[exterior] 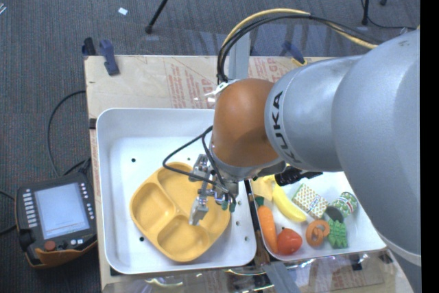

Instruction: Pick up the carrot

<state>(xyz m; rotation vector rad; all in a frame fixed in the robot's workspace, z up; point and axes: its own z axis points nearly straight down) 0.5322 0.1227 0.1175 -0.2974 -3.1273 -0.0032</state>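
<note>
Gripper (201,206) hangs over yellow divided tray (180,216) in left bin (116,147), so wrong bin for now. Cannot tell gripper's state, too small and dark. Carrot (267,226) lies in right bin (367,233), hard against left wall, tomato (289,241) touching near end, banana (287,204) just beside. Tip imo: shift right, come straight down, straddle carrot across its width, wall side looks tight.
</note>
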